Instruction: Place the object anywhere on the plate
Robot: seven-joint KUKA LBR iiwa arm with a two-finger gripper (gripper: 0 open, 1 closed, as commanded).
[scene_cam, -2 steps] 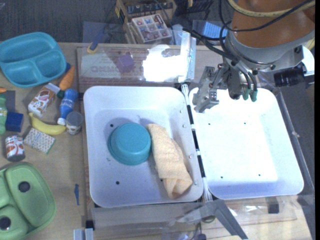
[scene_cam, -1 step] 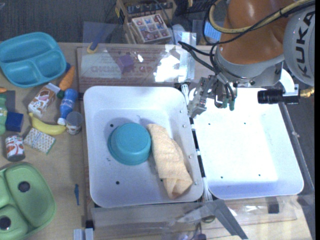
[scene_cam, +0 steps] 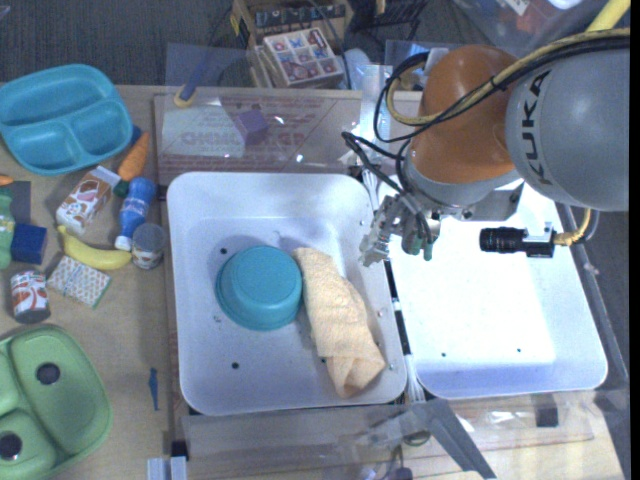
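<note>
A round blue plate (scene_cam: pixel 260 286) lies in the left white bin (scene_cam: pixel 200 208), left of its middle. A tan folded cloth (scene_cam: pixel 342 320) lies beside the plate on its right, touching its rim and reaching toward the bin's front right corner. My gripper (scene_cam: pixel 400 243) hangs over the divider between the two bins, above and behind the cloth's far end. Its fingers (scene_cam: pixel 378 244) are spread apart, and nothing sits between them. The grey arm with its orange band (scene_cam: pixel 465 118) comes in from the upper right.
The right white bin (scene_cam: pixel 500 318) sits under the arm. Left of the bins are a blue divided tray (scene_cam: pixel 65 118), a banana (scene_cam: pixel 92 253), a blue bottle (scene_cam: pixel 132 213), small cartons and a green tray (scene_cam: pixel 45 403). A clear panel (scene_cam: pixel 250 128) stands behind the left bin.
</note>
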